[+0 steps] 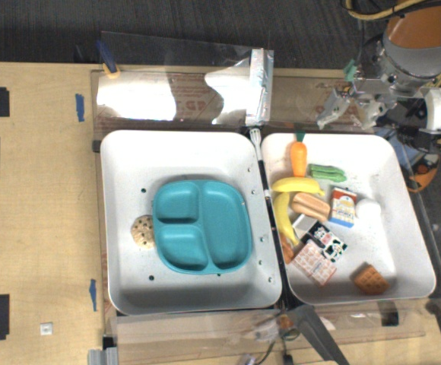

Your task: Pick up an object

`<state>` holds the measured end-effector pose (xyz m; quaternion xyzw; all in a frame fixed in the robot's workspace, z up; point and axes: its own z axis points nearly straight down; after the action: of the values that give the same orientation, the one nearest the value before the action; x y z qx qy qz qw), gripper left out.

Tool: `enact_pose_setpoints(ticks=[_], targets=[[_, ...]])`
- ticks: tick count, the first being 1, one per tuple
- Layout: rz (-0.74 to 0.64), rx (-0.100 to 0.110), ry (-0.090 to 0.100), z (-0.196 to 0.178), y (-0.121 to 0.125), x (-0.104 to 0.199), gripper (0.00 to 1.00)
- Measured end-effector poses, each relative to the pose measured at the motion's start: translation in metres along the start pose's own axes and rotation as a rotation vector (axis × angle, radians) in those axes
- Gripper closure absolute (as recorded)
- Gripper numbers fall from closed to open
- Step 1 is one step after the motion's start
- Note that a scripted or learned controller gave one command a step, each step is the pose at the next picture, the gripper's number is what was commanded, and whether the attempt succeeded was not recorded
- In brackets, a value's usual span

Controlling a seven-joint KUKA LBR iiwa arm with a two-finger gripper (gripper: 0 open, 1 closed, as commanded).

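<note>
Down front in the right bin (403, 276) sits a brown waffle-looking piece (370, 279), with a patterned pink packet (314, 262), cow-print carton (328, 240), banana (285, 204), hot dog (310, 204), juice box (343, 207), green pod (327, 173) and carrot (299, 155) piled further back. Left bin (122, 204) has a teal divided plate (203, 225) and a cookie (143, 231) touching it. Gripper (350, 106) hangs above the right bin's far rim (holding nothing, fingers spread apart).
</note>
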<state>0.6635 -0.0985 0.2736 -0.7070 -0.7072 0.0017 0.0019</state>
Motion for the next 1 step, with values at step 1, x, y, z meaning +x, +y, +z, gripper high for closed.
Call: enact_pose_setpoints(ticks=[1], targets=[[-0.088, -0.011, -0.003, -0.0887, 0.0044, -0.0153, 0.00]])
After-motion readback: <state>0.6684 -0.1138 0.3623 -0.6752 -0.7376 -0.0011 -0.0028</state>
